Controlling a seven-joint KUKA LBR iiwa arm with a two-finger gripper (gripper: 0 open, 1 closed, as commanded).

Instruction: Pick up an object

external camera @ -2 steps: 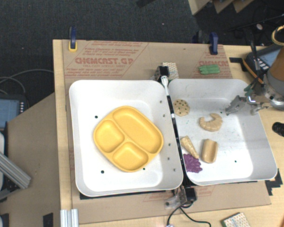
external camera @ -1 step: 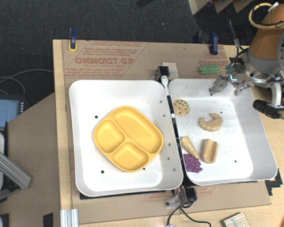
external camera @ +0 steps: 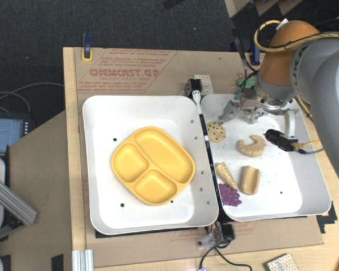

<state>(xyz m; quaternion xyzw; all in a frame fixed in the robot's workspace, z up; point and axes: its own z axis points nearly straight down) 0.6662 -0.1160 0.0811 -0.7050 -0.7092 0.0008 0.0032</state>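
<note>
So the bench (external camera: 130, 72) is topped with a brown board printed with red lettering, with dark carpet-looking floor behind it and some cables trailing off to the left. Two white bins sit side by side: the left bin (external camera: 96, 151) has a yellow divided plate (external camera: 152, 165) in the middle, and the right bin (external camera: 294, 191) holds a cookie (external camera: 216, 132), a croissant (external camera: 252, 146), a bread roll (external camera: 249, 180), a pale stick-shaped piece (external camera: 226, 175) and purple grapes (external camera: 230, 194). The gripper (external camera: 246, 110) hangs over the right bin's far edge, near the cookie; can't tell how it's set.
</note>
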